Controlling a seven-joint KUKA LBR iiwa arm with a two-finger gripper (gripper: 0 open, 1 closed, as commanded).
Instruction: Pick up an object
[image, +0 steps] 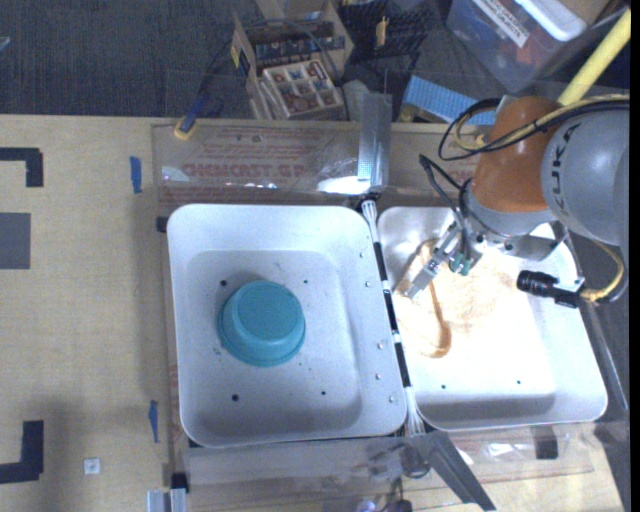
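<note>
Hand (425, 278) over right bin (560, 400) | fingers' state unclear | blue bowl (262, 321) in left bin (195, 240)

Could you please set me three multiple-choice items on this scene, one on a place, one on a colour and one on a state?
1. Where does the bowl lie?
A. In the left bin
B. In the right bin
C. On the bench outside both bins

2. What colour is the bowl?
A. Red
B. Teal blue
C. Yellow

3. How does the bowl stand?
A. Upright, opening up
B. On its side
C. Upside down, base up

Answers:
1. A, since the bowl sits near the middle of the left bin's floor, while the gripper is over the right bin.
2. B, since its whole surface is teal blue against the white bin.
3. C, since a flat round base faces up and the wider rim rests on the floor.
</note>
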